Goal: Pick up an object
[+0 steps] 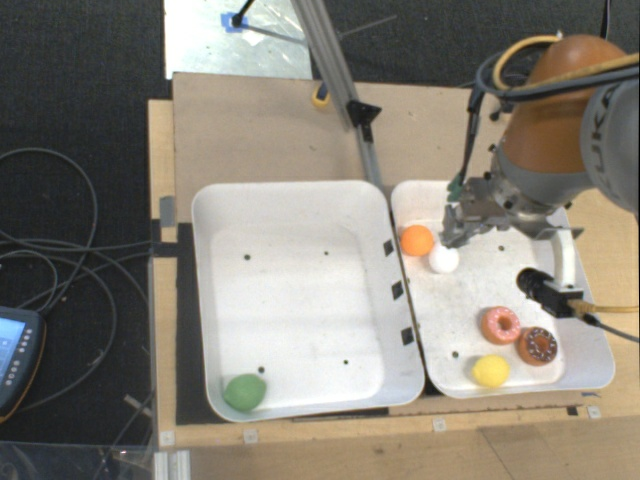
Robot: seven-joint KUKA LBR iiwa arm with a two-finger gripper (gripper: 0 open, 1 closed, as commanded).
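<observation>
Likeliest pick, judging by nearness: white ball (443,260), lying loose in the upper left part of the right bin (468,308), just beside an orange ball (416,240) near the wall shared with the left bin (300,298). Directly above and slightly right of it, gripper (461,224), hung from the grey arm's orange-banded wrist, seemingly lowered over the pair to reach one of them; open, clenched or grasping, impossible to tell from this angle, and nothing seen held. Probably awkward, with two balls so close together and free to roll against the wall. Farther down the same bin, well apart from the gripper: pink-iced doughnut (500,324) touching or nearly touching a chocolate doughnut (538,346), and a yellow ball (490,370) near the front rim, all seemingly scattered for picking. Alone in the left bin's front corner, a green ball (244,391). Counted: four balls, one of each colour; two doughnuts; six objects in two bins
</observation>
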